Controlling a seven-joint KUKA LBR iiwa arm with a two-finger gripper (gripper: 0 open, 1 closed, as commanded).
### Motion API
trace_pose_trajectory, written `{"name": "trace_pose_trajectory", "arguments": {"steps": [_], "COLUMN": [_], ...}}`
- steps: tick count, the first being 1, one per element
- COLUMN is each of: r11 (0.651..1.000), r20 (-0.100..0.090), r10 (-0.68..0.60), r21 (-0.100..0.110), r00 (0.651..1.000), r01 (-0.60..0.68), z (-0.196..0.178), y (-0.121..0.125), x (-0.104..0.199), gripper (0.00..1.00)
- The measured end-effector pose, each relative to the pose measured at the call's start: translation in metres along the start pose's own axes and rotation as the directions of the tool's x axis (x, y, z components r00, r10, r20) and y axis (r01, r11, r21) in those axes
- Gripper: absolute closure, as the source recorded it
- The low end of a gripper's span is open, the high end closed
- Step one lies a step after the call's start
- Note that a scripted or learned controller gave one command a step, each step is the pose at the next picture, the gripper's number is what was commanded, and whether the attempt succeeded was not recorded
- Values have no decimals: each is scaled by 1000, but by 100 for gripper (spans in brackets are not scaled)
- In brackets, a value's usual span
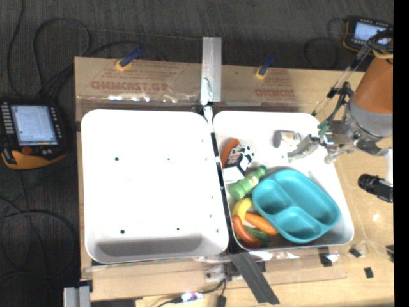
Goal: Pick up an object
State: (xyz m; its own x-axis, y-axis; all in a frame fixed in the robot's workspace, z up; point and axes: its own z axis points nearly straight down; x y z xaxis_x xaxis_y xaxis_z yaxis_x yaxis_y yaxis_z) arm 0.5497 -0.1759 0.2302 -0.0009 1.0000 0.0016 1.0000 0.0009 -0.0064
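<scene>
Nearest us, a dark metal strip (255, 285) juts from the front edge of the tan bench (364, 222), well below the gripper (308, 147) in the view. Dark grey carpet (77, 18) strewn with cables surrounds the bench.

We count two handheld control pendants. One (29, 130) lies on the carpet far off from the gripper, beyond both bins, and the other (365, 32) is up behind the arm (370, 117).

There are two bins. The left bin (153, 171) sits well apart from the gripper. Past its far rim, a clear plastic sheet (137, 85) with red lettering is held down by two clamps, one (128, 58) far from the gripper and one (264, 68) nearer. A single metal post (211, 69) stands between the bins.

The gripper hangs over the far right part of the right bin (268, 117), and every loose thing there lies to the view's left of it or nearer us. We count one of each:

- a red-orange piece (228, 148)
- a black-and-white piece (241, 155) touching it
- a green toy vegetable (246, 183)
- a yellow piece (241, 206)
- a red piece (243, 230)
- a carrot (261, 222)
- a blue divided tray (281, 197), close below the gripper
- a small grey thing (285, 137), just beside the gripper and closest of all

We cannot tell how wide the gripper stands, or whether it has hold of anything.
</scene>
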Motion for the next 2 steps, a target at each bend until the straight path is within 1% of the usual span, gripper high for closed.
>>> {"name": "trace_pose_trajectory", "arguments": {"steps": [1, 2], "r11": [1000, 1000], "r20": [2, 1], "r10": [-2, -2], "r21": [0, -7], "r00": [1000, 1000], "r01": [2, 2], "z": [115, 143], "y": [62, 122], "x": [5, -16], "gripper": [0, 0]}}
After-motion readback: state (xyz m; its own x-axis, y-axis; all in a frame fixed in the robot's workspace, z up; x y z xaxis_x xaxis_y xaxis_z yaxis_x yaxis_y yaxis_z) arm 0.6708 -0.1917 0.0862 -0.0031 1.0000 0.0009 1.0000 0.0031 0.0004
